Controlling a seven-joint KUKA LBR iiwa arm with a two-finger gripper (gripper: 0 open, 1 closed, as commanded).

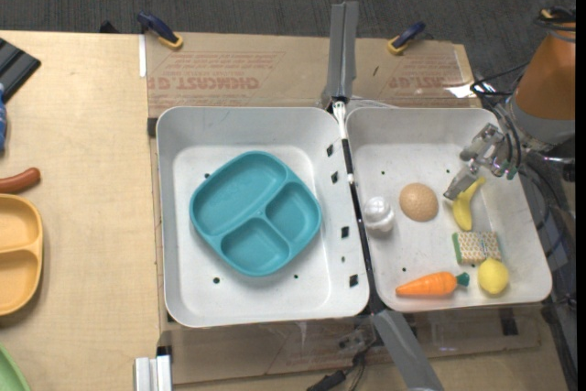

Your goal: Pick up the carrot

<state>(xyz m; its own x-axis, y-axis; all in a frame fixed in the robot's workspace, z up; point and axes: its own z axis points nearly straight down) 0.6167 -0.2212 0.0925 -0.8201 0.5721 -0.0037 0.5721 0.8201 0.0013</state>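
Observation:
The orange carrot with a green tip lies along the front edge of the right bin. My gripper hangs over the right side of that bin, well behind the carrot, its fingers pointing down and left toward a yellow banana. It looks close to the banana's upper end. Nothing shows between the fingers.
The right bin also holds a tan egg-shaped ball, a small white object, a patterned sponge and a lemon. A teal divided plate sits in the left bin. An orange dish lies on the bench at left.

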